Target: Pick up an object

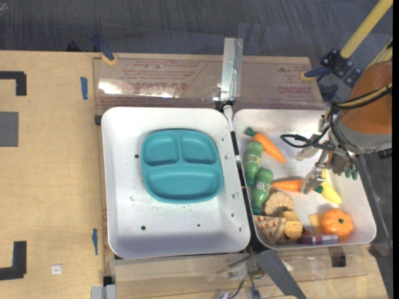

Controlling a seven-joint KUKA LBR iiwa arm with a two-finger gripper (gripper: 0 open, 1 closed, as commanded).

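One pumpkin [336,222], two carrots [269,144], one teal plate [181,166].

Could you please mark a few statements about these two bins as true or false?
1. The teal divided plate lies in the left bin. True.
2. The toy foods are heaped on the plate. False: they lie in the right bin.
3. The hand is over the right bin, near the yellow banana. True.
4. The small pumpkin sits at the far edge of its bin. False: it sits near the front corner.
5. Two carrots lie in the right bin. True.
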